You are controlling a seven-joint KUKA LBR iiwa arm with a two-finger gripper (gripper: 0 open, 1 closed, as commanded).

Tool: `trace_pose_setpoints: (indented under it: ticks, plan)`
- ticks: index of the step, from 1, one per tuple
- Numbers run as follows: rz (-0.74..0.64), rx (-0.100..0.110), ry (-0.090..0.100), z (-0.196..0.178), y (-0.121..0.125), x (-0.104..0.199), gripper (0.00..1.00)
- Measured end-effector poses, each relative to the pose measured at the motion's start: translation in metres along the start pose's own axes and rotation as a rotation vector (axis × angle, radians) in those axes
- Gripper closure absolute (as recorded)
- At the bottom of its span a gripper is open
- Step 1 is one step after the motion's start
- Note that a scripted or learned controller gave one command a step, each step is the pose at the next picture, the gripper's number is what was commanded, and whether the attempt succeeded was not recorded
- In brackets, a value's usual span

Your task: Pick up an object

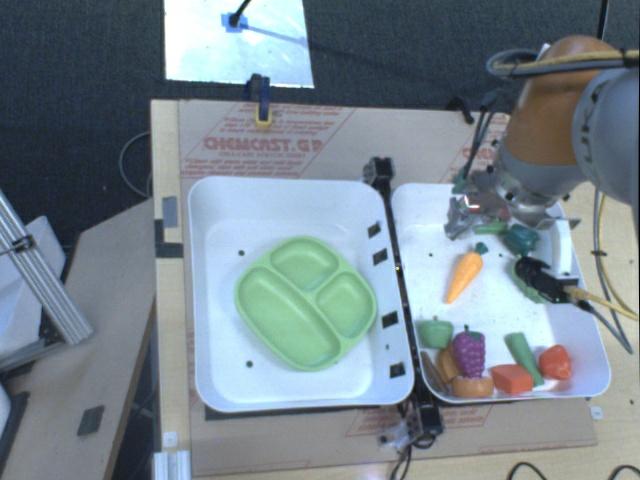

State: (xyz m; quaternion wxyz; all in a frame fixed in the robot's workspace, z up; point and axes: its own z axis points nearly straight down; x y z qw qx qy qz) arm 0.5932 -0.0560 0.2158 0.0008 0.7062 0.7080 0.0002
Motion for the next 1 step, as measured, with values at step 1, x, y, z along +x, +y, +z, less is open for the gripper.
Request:
trace_pose_setpoints:
  ticks: [1]
  plan:
    - [-0.002,0.0,0.001,-0.0154,-0.0128,0.0046,1.0]
